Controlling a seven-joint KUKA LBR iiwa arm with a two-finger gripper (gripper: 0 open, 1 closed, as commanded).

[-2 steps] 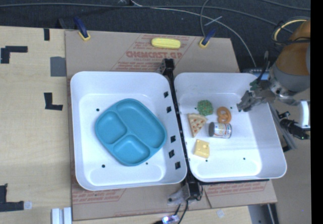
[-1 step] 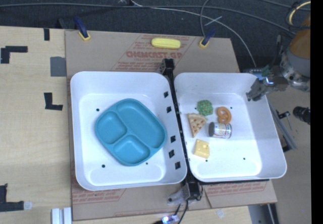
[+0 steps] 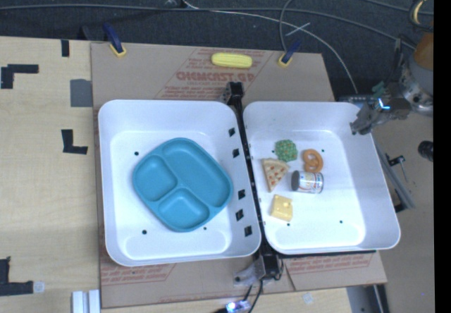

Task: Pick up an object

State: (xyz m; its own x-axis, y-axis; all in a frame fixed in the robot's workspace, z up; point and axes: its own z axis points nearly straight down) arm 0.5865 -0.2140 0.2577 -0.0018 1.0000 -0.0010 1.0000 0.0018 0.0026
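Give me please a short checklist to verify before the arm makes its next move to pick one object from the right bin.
1. Objects present in the right bin: ok, broccoli, pretzel, pizza slice, can, cheese.
2. Gripper above a target: not ok, it sits at the bin's upper right corner.
3. Jaws open: cannot tell.
4. Nothing held already: cannot tell.
5. Target spacing: not ok, the can and pretzel lie close together.
6. Cheese stands apart: ok.

Broccoli (image 3: 285, 149), pretzel (image 3: 312, 159), pizza slice (image 3: 273, 173), tipped can (image 3: 308, 182), cheese wedge (image 3: 282, 207), clustered in right bin (image 3: 366, 227).
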